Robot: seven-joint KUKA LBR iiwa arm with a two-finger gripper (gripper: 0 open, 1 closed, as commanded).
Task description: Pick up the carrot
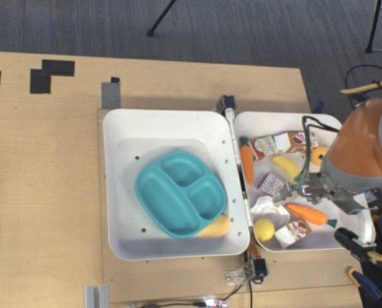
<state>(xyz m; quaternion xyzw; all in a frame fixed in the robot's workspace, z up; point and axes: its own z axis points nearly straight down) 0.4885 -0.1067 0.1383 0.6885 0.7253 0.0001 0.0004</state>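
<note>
A divided plate (181,194) lies in the left bin (124,172); the carrot (306,214) lies in the right bin (325,246).

Two shallow white bins sit side by side on a wooden bench (43,191). The left bin (124,172) holds a teal divided plate (180,192) with a yellow item (215,226) tucked against its lower right edge. The right bin (287,119) holds a banana (285,166), a lemon (264,229) and small food packets (271,183).
</note>
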